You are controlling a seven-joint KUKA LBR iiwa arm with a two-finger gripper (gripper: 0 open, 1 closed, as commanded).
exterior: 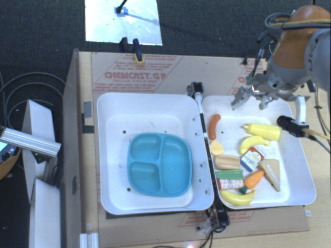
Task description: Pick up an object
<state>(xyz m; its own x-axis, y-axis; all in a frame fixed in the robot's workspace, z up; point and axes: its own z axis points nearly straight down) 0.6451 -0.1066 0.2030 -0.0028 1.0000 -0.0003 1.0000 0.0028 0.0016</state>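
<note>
My gripper (pixel 252 100) hangs over the far edge of the right bin (pixel 297 190), fingers spread apart with nothing between them. Below it in that bin lie a red sausage (pixel 212 126), a yellow mustard bottle (pixel 264 131), a banana (pixel 252 142), a bread roll (pixel 227 162), a small blue and white box (pixel 251 159), a carrot (pixel 253 179), a wedge of sandwich (pixel 272 172), a green and red packet (pixel 229 179) and a second banana (pixel 238 197). The gripper is above and apart from all of them.
The left bin (pixel 111 138) holds a blue divided plate (pixel 158 164). A black divider bar (pixel 205 149) runs between the bins. A black cylinder with a cable (pixel 290 125) juts over the right bin's far right side. Cardboard (pixel 155 71) lies under the bins.
</note>
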